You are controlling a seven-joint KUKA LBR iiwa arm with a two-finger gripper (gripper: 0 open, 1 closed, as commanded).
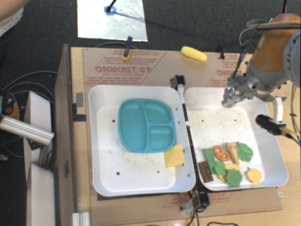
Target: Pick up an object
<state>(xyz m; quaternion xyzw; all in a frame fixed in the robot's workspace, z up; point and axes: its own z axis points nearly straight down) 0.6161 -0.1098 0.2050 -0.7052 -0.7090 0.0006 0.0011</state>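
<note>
White right bin (263, 126): tool (231, 99) near back rim, grip state unclear; toy food (229, 165) crowding front edge

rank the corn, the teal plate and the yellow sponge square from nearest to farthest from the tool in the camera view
1. Corn: on the cardboard behind the bins, up and left of the tool.
2. Sponge square: left bin, front right corner of the plate.
3. Teal plate: middle of the left bin, farthest left.

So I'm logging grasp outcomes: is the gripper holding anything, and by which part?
Nothing visible in the gripper; it hangs over bare floor of the right bin, apart from the toys.
</note>
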